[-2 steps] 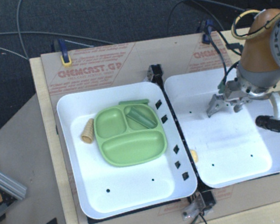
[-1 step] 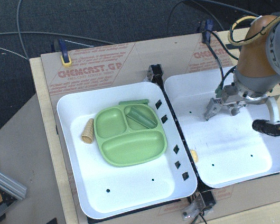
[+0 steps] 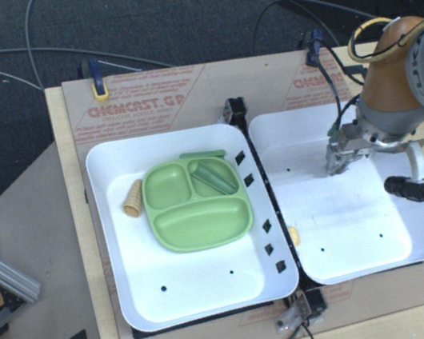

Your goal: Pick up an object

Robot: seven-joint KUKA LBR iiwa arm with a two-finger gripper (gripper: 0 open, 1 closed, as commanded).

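2 candidates, the green tray (image 3: 200, 215) and the cone (image 3: 132, 198), lie in the bin (image 3: 137, 299) well apart from your gripper (image 3: 340, 160), across the divider. Whether it is open or grasping, you cannot tell; it hangs over bare floor, so nothing sits within reach.

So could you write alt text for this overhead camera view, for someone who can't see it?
A grey and orange robot arm holds its gripper above the right white bin. The left white bin holds a green divided plate, a green stick-shaped piece lying in one compartment, and a tan cone beside the plate.
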